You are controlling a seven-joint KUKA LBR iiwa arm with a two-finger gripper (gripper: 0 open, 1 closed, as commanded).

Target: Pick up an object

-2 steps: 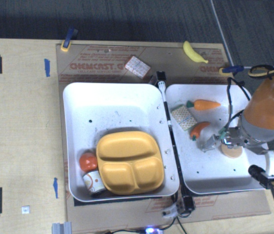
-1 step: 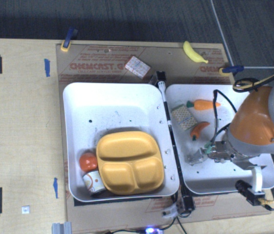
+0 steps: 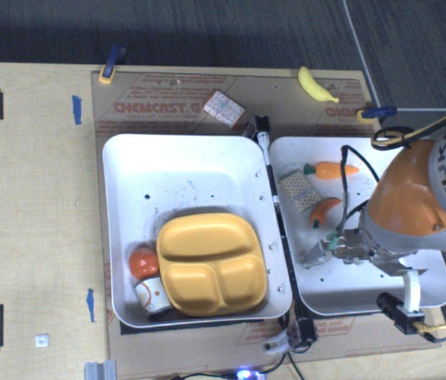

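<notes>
My gripper [image 3: 316,253] is low in the right bin [image 3: 365,299], near its left wall, below the arm's orange band. Just above it lies a small orange-red piece [image 3: 325,208]. A grey mesh-patterned pad [image 3: 295,188] lies further up, and a toy carrot [image 3: 332,170] rests near the bin's back. A bit of green shows at the wrist, beside the gripper. Nothing can be seen held in the gripper.
The left bin [image 3: 127,172] holds a large yellow compartment tray [image 3: 211,261], a red ball-like item [image 3: 143,262] and a small can [image 3: 153,295] at its front left. A yellow banana [image 3: 316,85] and a patterned card [image 3: 223,108] lie on the cardboard behind the bins.
</notes>
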